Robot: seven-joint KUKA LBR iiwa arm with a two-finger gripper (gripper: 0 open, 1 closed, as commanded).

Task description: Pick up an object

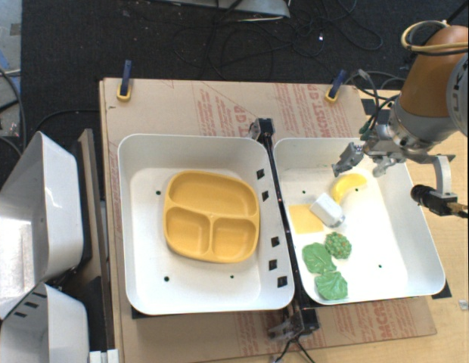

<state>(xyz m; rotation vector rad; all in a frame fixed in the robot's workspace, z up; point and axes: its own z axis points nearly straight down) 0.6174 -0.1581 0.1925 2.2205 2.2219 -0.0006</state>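
Note that the table [181, 97] carries two bins. The left bin [136, 203] holds a yellow divided tray [212, 216]. The right bin [401, 240] holds the candidate objects, including a yellow piece [350, 184] lying on the bin floor. The tool [368, 161] hovers just above it, spread open and empty. You should judge the pick as not yet made.

gripper [365, 162] hovers, fingers spread, over right bin [416, 263] | yellow lemon-like piece [349, 185] just below it | white block [327, 209] on yellow slab [303, 219] | three green pieces [326, 263] nearby | yellow divided tray [212, 216] in left bin [144, 203]
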